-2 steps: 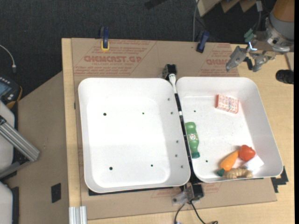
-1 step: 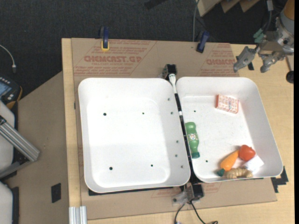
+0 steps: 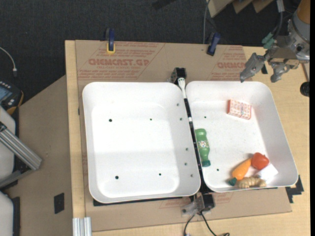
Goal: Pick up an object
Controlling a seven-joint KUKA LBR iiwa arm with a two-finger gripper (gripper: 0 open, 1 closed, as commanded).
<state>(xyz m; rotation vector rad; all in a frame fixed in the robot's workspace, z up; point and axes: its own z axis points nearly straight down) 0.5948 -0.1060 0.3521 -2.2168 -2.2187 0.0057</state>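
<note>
My gripper (image 3: pixel 264 72) hangs above the far right corner of the right bin (image 3: pixel 275 113), open, with nothing between its two grey fingers. Inside that bin a small pink-and-white box (image 3: pixel 239 109) lies below and left of the gripper. A green bottle (image 3: pixel 202 146) rests along the bin's left wall. At the near right corner an orange carrot (image 3: pixel 241 169), a red tomato-like piece (image 3: pixel 260 161), a white card (image 3: pixel 269 171) and a tan root-shaped piece (image 3: pixel 250 183) crowd together.
The left bin (image 3: pixel 98 132) lies beside the right one on a cardboard sheet (image 3: pixel 147 58) held by two clamps (image 3: pixel 110 41) at its far edge. A black clip (image 3: pixel 178 75) joins the bins at the far side, another (image 3: pixel 204 202) at the near side.
</note>
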